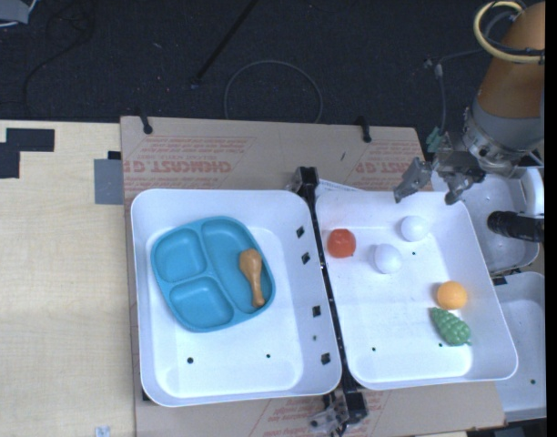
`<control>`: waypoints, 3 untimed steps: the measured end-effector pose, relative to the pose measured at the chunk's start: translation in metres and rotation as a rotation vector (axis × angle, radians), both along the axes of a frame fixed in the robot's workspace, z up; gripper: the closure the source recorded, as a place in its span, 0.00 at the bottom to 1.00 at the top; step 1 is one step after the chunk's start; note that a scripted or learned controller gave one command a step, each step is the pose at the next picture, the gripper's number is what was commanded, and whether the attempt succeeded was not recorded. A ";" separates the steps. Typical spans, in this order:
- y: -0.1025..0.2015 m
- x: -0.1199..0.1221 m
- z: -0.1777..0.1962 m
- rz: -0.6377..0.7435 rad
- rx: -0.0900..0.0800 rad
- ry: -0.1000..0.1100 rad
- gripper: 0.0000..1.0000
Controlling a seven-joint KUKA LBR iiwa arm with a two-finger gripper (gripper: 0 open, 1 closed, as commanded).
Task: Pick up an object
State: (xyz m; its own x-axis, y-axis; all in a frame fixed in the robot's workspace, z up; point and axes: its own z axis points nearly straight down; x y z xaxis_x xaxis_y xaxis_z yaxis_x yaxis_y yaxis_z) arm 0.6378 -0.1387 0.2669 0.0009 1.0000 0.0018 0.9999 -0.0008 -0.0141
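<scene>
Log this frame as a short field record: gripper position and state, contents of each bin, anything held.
gripper: above the far edge of the right bin, jaws open
held: nothing between the jaws
left bin: blue divided tray with a tan drumstick toy lying in it
right bin: red ball, two white balls, orange ball, green knobbly toy
task status: no object picked yet

dark carpet (124, 53), loose cables (269, 89), pale wooden bench (51, 280)
</scene>
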 end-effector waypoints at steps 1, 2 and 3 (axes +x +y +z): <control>0.000 0.002 0.008 0.001 -0.002 -0.013 0.00; 0.005 0.004 -0.038 0.003 -0.001 -0.007 0.00; 0.013 -0.001 -0.097 0.001 0.000 -0.007 0.00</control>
State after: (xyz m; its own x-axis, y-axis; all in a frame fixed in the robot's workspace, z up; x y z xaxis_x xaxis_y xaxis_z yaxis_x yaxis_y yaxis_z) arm 0.6365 -0.1259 0.1695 0.0003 1.0000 0.0014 1.0000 -0.0003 -0.0068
